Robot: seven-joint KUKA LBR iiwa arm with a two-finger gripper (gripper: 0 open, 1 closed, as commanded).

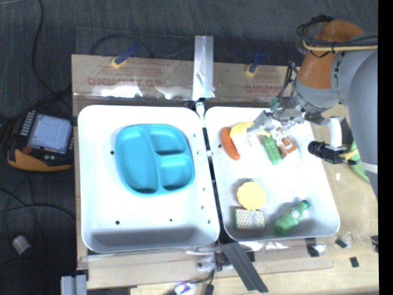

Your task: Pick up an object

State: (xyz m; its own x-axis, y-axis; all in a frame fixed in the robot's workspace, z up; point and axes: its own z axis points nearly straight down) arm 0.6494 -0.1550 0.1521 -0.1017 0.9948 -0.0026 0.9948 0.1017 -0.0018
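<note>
The gripper (277,120) hovers near the green cucumber (271,148); it looks light, stiff, best grasped across its middle.

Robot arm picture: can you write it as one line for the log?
gripper: over right bin, far end | nearest: banana, carrot | plate: left bin | held: nothing seen

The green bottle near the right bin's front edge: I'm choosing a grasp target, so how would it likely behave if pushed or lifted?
The green bottle lies on its side, so its rounded body would probably roll if nudged sideways. It looks like smooth plastic, perhaps slippery for the pincer. It seems small and likely light. The patterned block beside it might stop a roll toward the left.
</note>
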